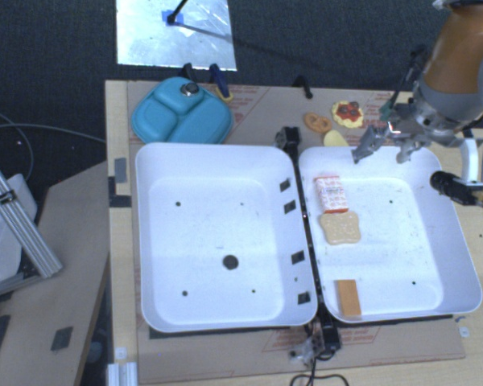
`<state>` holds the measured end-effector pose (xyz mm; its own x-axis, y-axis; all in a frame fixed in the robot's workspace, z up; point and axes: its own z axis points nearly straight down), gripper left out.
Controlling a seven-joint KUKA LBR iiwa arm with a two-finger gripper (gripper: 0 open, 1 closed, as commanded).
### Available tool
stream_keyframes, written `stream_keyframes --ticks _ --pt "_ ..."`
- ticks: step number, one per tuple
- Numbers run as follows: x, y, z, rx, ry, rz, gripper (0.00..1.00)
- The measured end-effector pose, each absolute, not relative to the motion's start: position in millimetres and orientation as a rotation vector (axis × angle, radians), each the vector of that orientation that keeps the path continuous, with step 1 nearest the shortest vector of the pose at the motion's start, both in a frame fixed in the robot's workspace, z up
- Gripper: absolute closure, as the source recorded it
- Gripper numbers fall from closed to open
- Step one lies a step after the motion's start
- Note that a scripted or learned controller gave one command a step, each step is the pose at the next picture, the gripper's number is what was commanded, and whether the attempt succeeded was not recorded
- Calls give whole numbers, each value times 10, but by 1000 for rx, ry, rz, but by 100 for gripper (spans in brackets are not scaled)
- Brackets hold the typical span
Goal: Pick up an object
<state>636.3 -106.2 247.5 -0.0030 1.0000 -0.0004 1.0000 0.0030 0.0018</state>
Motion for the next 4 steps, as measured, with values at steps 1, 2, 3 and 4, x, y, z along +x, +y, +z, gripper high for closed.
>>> stream_keyframes --ticks 1,2,3,4 --pt "5793 -1236 1660 2223 2223 -1 0" --pt "6395 -910 889 2209 2221 12 0" --pt "6705 -823 861 2213 2225 5 0" --pt "6112 -927 871 2213 2219 9 0"
